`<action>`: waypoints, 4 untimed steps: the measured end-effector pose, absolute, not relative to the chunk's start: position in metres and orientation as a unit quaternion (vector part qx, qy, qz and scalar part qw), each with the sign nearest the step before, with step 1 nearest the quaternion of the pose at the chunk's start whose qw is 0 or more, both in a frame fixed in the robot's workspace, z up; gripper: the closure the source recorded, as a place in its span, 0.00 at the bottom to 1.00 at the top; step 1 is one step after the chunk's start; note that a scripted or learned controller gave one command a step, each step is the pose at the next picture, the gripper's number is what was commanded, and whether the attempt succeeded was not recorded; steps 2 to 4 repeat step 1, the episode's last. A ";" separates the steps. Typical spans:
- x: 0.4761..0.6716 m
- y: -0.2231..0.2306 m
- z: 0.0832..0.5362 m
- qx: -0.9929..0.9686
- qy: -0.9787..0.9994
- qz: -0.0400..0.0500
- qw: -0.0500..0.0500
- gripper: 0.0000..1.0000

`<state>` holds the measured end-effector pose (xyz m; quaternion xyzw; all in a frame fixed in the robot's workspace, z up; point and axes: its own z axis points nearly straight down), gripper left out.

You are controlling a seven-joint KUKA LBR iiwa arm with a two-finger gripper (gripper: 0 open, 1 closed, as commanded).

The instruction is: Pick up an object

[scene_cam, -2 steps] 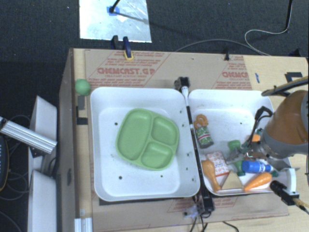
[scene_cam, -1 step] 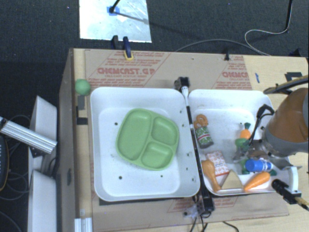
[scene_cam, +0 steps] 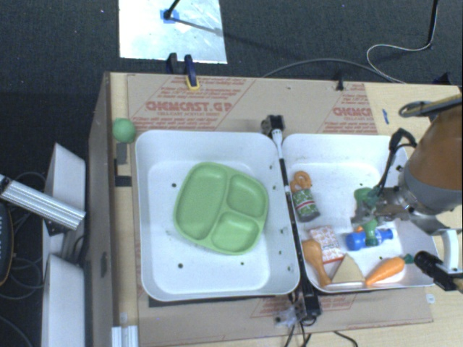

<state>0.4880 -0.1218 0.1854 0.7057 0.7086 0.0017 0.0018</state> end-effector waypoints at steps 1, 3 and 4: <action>0.488 -0.060 0.233 0.705 0.709 0.001 0.001 1.00; 0.488 -0.060 0.233 0.705 0.709 0.001 0.001 1.00; 0.488 -0.060 0.233 0.705 0.709 0.001 0.001 1.00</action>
